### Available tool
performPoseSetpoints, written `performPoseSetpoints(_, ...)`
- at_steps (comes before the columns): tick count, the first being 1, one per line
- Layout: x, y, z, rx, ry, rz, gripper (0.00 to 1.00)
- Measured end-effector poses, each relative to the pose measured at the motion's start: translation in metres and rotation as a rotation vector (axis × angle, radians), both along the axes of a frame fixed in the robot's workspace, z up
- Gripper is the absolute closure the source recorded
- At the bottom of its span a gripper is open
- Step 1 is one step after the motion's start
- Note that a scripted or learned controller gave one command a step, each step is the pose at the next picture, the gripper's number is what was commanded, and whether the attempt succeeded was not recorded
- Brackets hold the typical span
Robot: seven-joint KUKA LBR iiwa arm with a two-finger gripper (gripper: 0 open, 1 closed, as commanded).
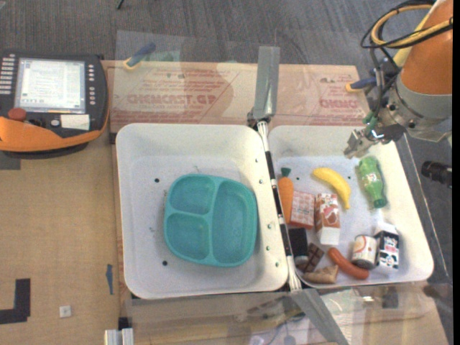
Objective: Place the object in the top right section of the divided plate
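Nothing sits on the plate [210, 220] yet; all sections are bare. Every candidate object, like the banana [333, 184] and bottle [371, 181], lies right of the plate. Above the bottle, the gripper [357, 144] carries nothing visible; I cannot tell its fingers' state.

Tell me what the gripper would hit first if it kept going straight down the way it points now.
Probably the bare floor of the right white bin near its upper edge; the gripper hangs just above and left of the green plastic bottle. Depth is unclear.

A robotics lab is showing here: a teach pendant [50, 99] is lying beside white bins [136, 149] on the surface [57, 221].
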State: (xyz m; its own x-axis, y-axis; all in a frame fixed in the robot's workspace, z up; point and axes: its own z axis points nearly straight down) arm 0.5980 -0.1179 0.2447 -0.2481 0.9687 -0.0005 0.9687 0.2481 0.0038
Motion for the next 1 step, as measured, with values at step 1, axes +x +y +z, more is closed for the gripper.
performPoseSetpoints(1,-0.0032,0.0573,-0.0282,-0.001,0.002,0.289,1.00)
